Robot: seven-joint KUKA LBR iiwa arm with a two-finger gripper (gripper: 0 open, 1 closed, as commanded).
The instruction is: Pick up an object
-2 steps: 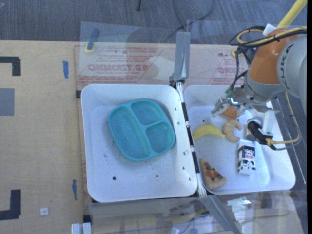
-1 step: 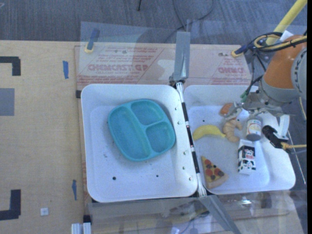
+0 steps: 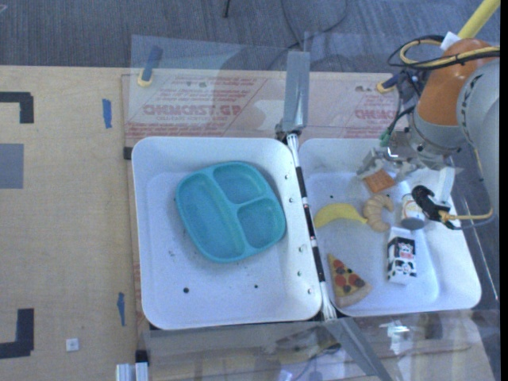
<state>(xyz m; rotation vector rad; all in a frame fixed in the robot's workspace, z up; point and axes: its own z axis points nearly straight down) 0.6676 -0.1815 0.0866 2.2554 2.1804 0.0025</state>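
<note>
The gripper (image 3: 386, 163) hangs low over the right bin's (image 3: 456, 292) far edge, just above an orange block (image 3: 378, 182) — probably its target. Whether the jaws are spread or closed, I cannot tell.

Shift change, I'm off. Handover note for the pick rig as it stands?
Gripper: over the far end of the right bin, above the orange block. Whether it is open or shut can't be read from this view, and no item is seen held.
Right bin contents: banana, croissant-like pastry, pizza slice, black-and-white carton, orange block, plus a small item partly behind the arm's cables.
Left bin: teal divided plate.
Done: no pick confirmed.
Left: grasp one object and lift it. The orange block looks like the likeliest target.
</note>
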